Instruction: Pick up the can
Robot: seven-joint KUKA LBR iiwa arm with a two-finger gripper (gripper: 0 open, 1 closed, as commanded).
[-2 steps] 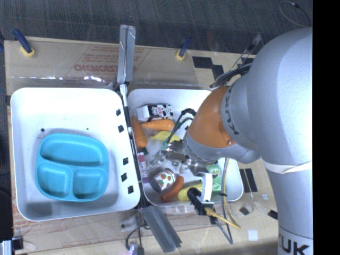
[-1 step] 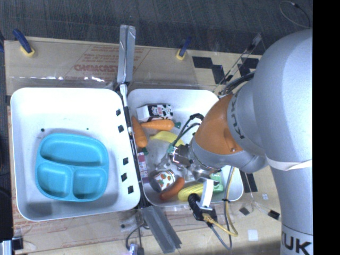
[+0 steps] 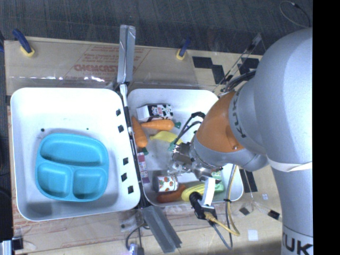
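Me: I'm reaching in from the right, wrist dipped low over the right bin [image 3: 226, 97], because that's where the clutter sits.
Fingers [image 3: 178, 168]: tucked under my own wrist from this angle, so I can't tell if they're spread or pressed together. Nothing visibly between them.
Can [image 3: 166, 183]: lying on its side near the front of the right bin, red and white label up, just below and left of my wrist. Not lifted, resting on the bin floor.
Neighbours: a sausage [image 3: 169, 196] hugs the can's front side and a banana [image 3: 192, 192] lies just to its right, so I judge the approach tight.
Further back: a carrot [image 3: 157, 125] and a small milk carton [image 3: 155, 111], well clear of the can.
Left bin [image 3: 21, 142]: holds a blue divided tray [image 3: 71, 166], apart from my work.
Stage: hovering near the target, grasp not yet made, by my reading.
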